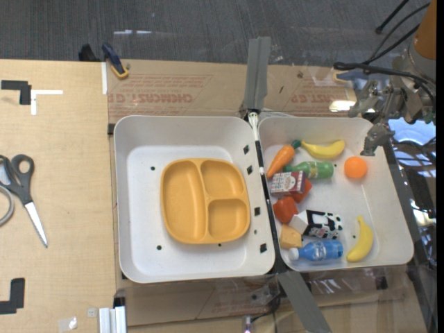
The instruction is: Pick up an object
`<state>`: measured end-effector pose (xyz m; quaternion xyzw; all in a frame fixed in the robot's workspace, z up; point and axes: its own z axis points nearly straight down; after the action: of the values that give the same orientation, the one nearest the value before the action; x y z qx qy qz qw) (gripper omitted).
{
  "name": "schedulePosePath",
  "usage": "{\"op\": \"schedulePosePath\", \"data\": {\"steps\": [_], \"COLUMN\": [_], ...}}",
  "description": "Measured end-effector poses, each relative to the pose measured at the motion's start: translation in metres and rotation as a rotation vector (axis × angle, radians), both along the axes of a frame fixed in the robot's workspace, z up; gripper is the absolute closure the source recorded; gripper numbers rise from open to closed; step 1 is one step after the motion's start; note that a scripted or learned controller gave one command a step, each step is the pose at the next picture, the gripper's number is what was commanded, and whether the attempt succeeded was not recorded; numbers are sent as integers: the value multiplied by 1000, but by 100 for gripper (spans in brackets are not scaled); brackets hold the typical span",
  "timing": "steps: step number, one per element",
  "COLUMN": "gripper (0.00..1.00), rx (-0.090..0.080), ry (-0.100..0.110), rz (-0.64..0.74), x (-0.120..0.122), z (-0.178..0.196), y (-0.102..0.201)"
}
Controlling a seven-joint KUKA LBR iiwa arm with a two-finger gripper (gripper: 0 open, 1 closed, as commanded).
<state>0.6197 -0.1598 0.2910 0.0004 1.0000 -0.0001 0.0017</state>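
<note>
The right bin [399, 207] holds several small items: a yellow banana [320, 148] at the back, an orange ball [355, 167], a carrot [280, 160], a green bottle [312, 170], a red and white carton [288, 183], a red tomato-like piece [284, 209], a black and white box [320, 221], a yellow block [291, 238], a blue bottle [319, 251] and a second banana [361, 239]. My gripper [374, 139] hangs over the bin's back right corner, just above and right of the orange ball. It carries nothing that I can see.
The left bin [132, 186] holds an orange divided plate [205, 200]. Scissors [24, 193] lie on the wooden bench at far left. Cables and arm hardware crowd the upper right. A grey bar [257, 75] rises behind the seam between the bins.
</note>
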Motion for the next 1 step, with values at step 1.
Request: {"op": "schedulePosePath", "data": {"steps": [1], "gripper": [0], "rx": [-1], "ry": [0], "rz": [48], "x": [5], "z": [-134], "y": [-62]}}
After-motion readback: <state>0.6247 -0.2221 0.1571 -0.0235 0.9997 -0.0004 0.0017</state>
